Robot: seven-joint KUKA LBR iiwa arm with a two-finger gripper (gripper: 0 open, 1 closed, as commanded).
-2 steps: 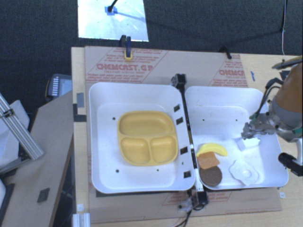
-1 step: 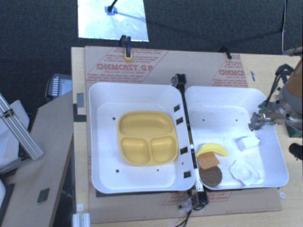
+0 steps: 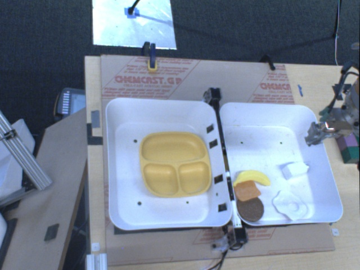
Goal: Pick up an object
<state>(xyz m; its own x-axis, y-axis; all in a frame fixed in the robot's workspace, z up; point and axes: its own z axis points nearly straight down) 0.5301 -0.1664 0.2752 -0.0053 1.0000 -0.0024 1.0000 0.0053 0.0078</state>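
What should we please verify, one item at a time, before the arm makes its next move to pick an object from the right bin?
1. Tool position: at the right white bin's right rim, above it. Ok.
2. Finger opening: cannot tell.
3. Tool holding anything: nothing seen there. Ok.
4. Targets present: yellow banana-shaped toy, orange piece, brown round disc, two white items. Ok.
5. Spacing: banana, orange piece and disc touch or overlap near the divider. Not ok.
6. Yellow divided plate lies in the left bin, away. Ok.

You are looking down on a pale wooden bench (image 3: 185,72) set on dark carpet (image 3: 45,27). A shiny metal sheet (image 3: 134,17) lies on the floor at the far side. To the left, an aluminium rail (image 3: 22,156) slants beside a lower tan table (image 3: 59,196).
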